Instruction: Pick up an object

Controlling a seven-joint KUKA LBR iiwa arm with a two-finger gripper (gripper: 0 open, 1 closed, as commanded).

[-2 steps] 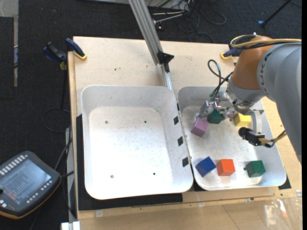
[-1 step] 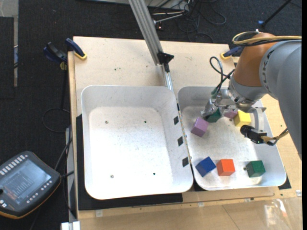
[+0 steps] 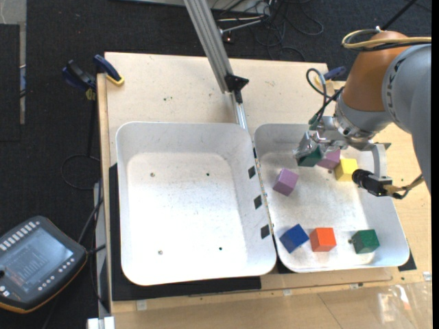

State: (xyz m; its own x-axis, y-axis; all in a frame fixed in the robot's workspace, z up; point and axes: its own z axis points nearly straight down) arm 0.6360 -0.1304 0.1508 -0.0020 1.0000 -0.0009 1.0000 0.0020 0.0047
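Where cubes (image 3: 286, 181) scatter, smooth white bin (image 3: 384, 242)

- Two shallow white plastic bins, left (image 3: 182, 197) and right (image 3: 384, 232): smooth, semi-gloss, finely speckled.
- Pale wooden bench (image 3: 171, 81): matt, lightly marked board.
- Grey and orange robot arm (image 3: 384, 81): smooth, satin shell.
- Coloured cubes, such as the orange cube (image 3: 323, 238) and blue cube (image 3: 294, 238): matt, smooth faces.
- Slanted silver metal rail (image 3: 209, 33): brushed sheen.
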